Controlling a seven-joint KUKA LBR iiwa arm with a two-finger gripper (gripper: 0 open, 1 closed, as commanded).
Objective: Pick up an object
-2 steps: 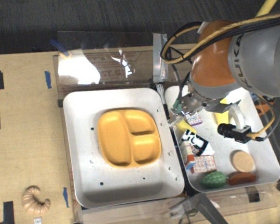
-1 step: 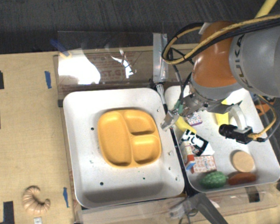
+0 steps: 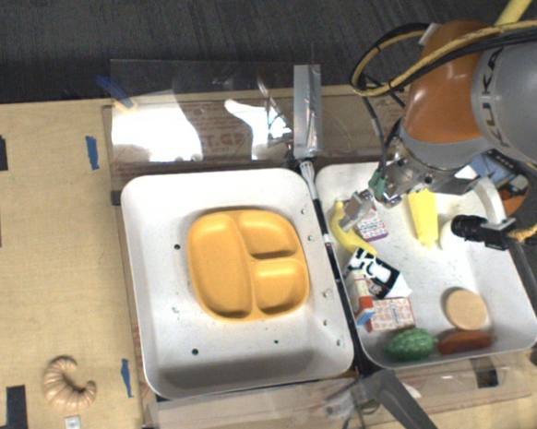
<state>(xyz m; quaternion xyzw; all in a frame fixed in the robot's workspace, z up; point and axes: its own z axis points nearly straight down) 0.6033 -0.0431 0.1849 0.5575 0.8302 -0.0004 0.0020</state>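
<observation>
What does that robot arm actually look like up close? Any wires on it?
The arm is bulky and rounded: a grey shell with a glossy orange band above the wrist. Yellow and black cables loop around its top. Its pincer is a small cluster of grey metal parts, with a black cylinder sticking out nearby.

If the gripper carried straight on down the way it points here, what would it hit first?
Probably the yellow banana at the right bin's left edge, just below the gripper; depth is unclear from this slanted view.
</observation>
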